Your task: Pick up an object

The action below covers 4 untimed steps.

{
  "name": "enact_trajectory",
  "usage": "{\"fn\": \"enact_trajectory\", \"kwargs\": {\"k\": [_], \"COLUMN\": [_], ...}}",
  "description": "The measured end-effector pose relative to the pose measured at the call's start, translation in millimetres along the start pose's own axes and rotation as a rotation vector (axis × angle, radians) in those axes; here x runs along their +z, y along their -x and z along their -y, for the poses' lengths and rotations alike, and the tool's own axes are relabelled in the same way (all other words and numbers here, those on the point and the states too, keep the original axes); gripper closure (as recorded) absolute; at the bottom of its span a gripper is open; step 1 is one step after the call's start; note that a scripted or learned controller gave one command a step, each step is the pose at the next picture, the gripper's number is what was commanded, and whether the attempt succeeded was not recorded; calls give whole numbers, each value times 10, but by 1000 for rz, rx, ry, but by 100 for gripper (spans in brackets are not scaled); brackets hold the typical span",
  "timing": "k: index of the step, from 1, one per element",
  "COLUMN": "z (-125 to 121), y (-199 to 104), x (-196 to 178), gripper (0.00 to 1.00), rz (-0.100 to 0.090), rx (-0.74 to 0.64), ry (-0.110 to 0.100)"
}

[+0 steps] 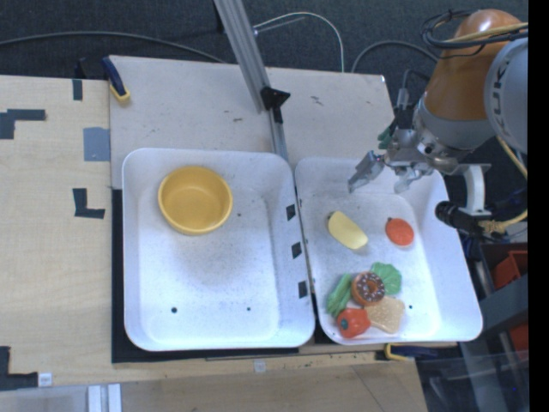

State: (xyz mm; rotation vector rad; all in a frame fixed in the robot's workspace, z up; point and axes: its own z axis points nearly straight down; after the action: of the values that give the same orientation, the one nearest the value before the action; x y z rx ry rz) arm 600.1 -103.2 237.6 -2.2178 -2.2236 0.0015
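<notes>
Arm [467, 75] in from right, grey w/ orange band at top right, wrist bent down over far end of right bin [429, 221]. Claw [383, 178] hanging just above bin floor near its far wall, fingers spread, one reaching left toward approx. bin's far-left corner, other pointing down-right. Nothing between fingers.

Right bin, white & shallow: yellow lemon-like piece [347, 230] near middle, lying at a slant, below & slightly left of claw, apart from it. Small orange-red round piece [400, 231] just right of it, not touching. Near front wall a tight cluster: green leafy piece [385, 275], brown ring-shaped donut-like item [370, 287] on top, tan bread-like piece [387, 314], red tomato-like piece [352, 322], long green pod [339, 295] at left edge. Cluster items touching/overlapping each other.

Left bin [214, 316], white, flush beside right bin: yellow bowl [196, 198] upright in far-left part, rest of floor bare w/ faint dark speckling.

Around: pale surface [189, 101] under both bins, grey metal pole [244, 41] slanting down from top to junction of bins at far side, black clip at its base. Thin cables looping behind. Blue-yellow clamp [115, 79] at surface's far-left corner. Wooden board [43, 230] to left w/ dark tape marks. Pole base close to claw's left but apart from it.
</notes>
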Motion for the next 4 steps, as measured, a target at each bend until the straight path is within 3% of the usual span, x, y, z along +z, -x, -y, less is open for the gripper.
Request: {"fn": "enact_trajectory", "kwargs": {"k": [1,3,4], "z": [0,-1,3], "y": [1,-3,-5], "x": [0,1148,1504], "gripper": [0,0,0], "rz": [0,0,2], "rx": [0,1,1], "ry": [0,-6,-1]}}
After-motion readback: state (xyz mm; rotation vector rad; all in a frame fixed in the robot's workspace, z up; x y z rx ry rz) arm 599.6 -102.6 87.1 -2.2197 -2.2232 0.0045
